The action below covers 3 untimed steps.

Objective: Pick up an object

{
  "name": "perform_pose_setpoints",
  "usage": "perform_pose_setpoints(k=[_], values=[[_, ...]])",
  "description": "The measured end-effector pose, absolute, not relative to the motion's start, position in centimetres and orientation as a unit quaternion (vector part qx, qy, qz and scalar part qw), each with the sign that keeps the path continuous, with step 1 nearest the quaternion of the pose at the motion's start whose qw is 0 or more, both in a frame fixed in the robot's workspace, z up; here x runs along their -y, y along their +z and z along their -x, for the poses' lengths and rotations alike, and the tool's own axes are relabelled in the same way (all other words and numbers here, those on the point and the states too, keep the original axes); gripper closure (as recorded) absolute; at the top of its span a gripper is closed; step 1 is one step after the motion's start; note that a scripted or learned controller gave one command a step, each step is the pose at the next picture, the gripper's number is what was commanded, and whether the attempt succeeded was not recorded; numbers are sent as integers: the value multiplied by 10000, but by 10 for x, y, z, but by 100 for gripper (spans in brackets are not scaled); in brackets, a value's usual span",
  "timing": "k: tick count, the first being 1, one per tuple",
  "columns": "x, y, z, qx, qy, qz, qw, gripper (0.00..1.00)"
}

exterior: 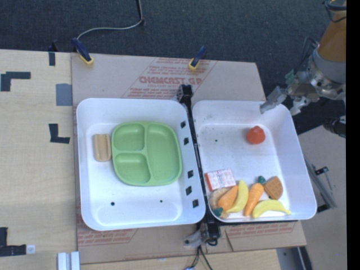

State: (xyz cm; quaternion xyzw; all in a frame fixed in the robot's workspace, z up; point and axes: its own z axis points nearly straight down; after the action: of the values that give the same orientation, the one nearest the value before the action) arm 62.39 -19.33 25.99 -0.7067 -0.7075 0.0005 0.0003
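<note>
Two white bins (90,167) on cardboard (163,77)

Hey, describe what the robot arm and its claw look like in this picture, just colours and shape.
The arm is a rounded grey body with an orange band above the wrist, and a thin yellowish ring near the frame's top edge. Below the band sits a paler grey metal wrist with dark cables or fittings. The claw is a slim grey metal piece with angular, boxy parts behind it.

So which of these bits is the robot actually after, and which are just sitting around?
For the job, any could be picked:
tomato
carrot
bananas
small packet
gripper, above the right bin's top edge

Just lying about:
green divided plate
tan block
clamps
cardboard
</note>
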Motion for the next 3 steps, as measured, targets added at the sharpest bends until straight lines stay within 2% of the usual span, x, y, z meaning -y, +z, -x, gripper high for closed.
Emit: perform_pose_setpoints(k=[1, 2, 3], values=[[190, 134, -621, 7075, 15, 7067, 23, 0], [199, 87, -640, 7079, -2, 7063, -20, 0], [199, 97, -640, 7085, -1, 7057, -38, 100]])
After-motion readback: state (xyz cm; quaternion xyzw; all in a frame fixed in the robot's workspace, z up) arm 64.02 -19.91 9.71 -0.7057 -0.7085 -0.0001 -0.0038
